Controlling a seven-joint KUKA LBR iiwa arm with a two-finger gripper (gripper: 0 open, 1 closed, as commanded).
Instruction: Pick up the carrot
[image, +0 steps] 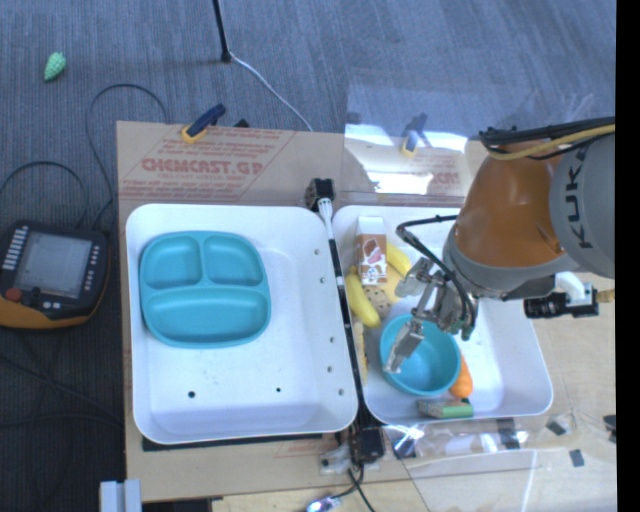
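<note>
Camera view: looks down at a slant on two white bins side by side on the tabletop (200, 160).
Arm: grey with an orange band (510, 215), enters from the right, wrist over the right bin (535, 385).
End effector (412, 340): hangs above the blue bowl (425, 368), fingers spread apart, nothing between them; one fingertip (402, 357) sits over the bowl's left inner side.
Carrot (462, 380): orange, in the right bin, pressed against the bowl's right rim, mostly hidden behind it; apart from the end effector.
Blue bowl: upright, near the front of the right bin.
Green item (447, 409): lies flat just in front of the bowl, near the bin's front wall; kind not clear.
Yellow banana (360, 300): along the right bin's left wall, just left of the bowl.
Small box (372, 258): brown and white, at the back of the right bin, beside a second yellow piece (398, 262).
Left bin (300, 400): holds a blue divided tray (205, 287), three compartments, set toward the back left.
Handheld controller (50, 272): on the carpet left of the tabletop, cable attached.
</note>
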